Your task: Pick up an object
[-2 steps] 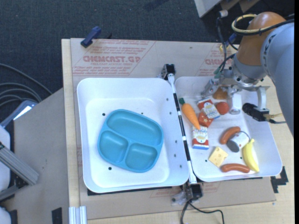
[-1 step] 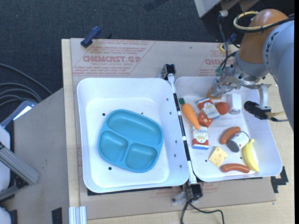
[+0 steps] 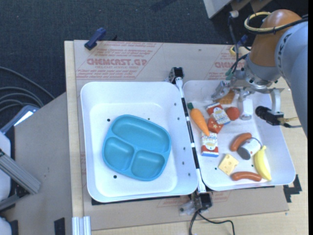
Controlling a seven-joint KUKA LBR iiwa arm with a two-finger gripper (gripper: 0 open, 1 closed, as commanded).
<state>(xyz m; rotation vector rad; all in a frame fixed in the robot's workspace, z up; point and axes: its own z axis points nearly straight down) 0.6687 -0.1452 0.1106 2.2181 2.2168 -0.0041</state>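
Note:
My gripper (image 3: 234,102) hangs low over the far part of the right bin (image 3: 283,146), reaching in from the upper right. It is open, its fingers (image 3: 245,105) spread apart, and I see nothing held between them. Just under and beside it lie an orange piece (image 3: 227,98), a red round thing (image 3: 234,113) and a red-and-white packet (image 3: 218,116). An orange carrot (image 3: 199,121) lies by the bin's left wall. Nearer the front are a small carton (image 3: 210,145), a red sausage (image 3: 240,141), a grey stone (image 3: 243,153), a banana (image 3: 262,163), a cheese wedge (image 3: 228,164) and a second sausage (image 3: 246,176).
The left bin (image 3: 93,106) holds a blue divided plate (image 3: 137,147). A black divider (image 3: 188,126) runs between the bins. A black cable end (image 3: 266,114) sticks out from the arm over the right bin. Cardboard (image 3: 122,58) lies behind the bins.

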